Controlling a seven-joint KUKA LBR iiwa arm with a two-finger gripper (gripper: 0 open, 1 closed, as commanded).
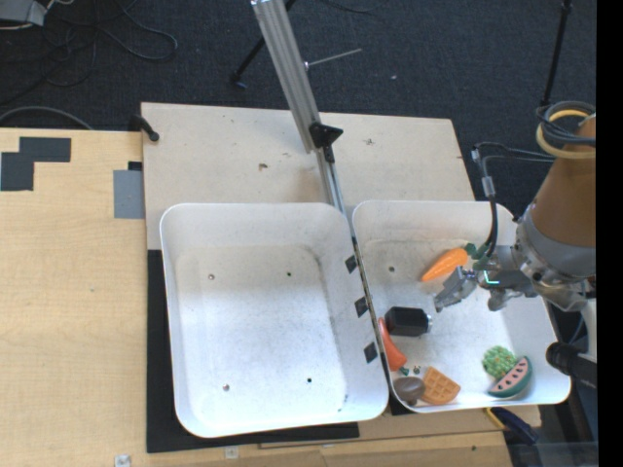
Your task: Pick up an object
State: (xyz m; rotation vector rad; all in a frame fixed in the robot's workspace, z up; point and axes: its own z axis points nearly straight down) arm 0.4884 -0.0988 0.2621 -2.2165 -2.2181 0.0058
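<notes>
Approach step: gripper (470,287) sat low in right bin (428,217), fingers apart, unloaded, beside carrot (445,263). Next: centre over carrot, close.

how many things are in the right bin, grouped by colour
orange: 3 – carrot, long piece by the divider, waffle
black: 1 – block
green: 2 – round piece, watermelon slice
brown: 1 – lump
total: 7
</notes>
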